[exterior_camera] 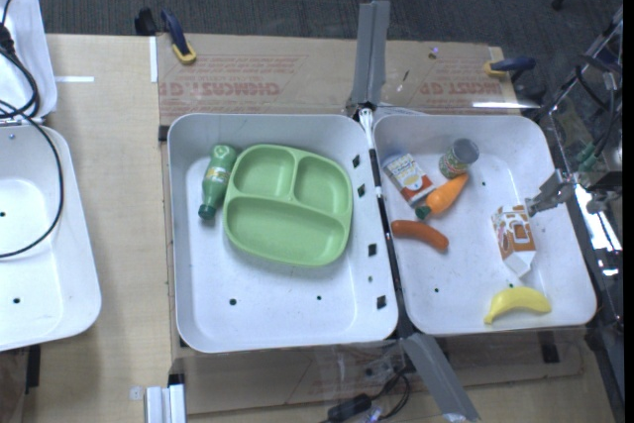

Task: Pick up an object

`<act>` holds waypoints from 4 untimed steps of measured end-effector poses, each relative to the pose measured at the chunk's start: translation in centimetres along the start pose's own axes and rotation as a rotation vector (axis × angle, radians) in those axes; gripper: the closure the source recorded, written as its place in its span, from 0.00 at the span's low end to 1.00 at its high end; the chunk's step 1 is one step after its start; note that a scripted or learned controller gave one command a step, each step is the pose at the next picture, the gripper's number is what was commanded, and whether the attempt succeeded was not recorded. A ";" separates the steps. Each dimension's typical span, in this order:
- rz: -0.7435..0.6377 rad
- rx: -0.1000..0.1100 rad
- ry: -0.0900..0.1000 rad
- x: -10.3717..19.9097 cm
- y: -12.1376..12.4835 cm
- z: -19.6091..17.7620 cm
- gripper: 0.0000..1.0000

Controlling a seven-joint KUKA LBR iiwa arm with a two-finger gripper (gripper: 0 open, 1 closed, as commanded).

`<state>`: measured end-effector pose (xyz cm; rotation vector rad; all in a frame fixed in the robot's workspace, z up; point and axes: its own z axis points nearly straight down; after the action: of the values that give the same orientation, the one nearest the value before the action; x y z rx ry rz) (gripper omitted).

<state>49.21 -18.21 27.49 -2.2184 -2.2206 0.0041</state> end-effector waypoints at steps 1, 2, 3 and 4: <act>0.069 -0.001 -0.001 -0.6 2.0 -5.0 0.00; 0.123 0.001 0.000 2.8 7.8 9.7 0.00; 0.445 -0.009 0.001 8.7 11.7 17.8 0.00; 0.444 -0.010 0.001 8.6 11.7 17.8 0.00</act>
<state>60.85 -9.55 9.64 -2.6587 -1.6815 -0.0067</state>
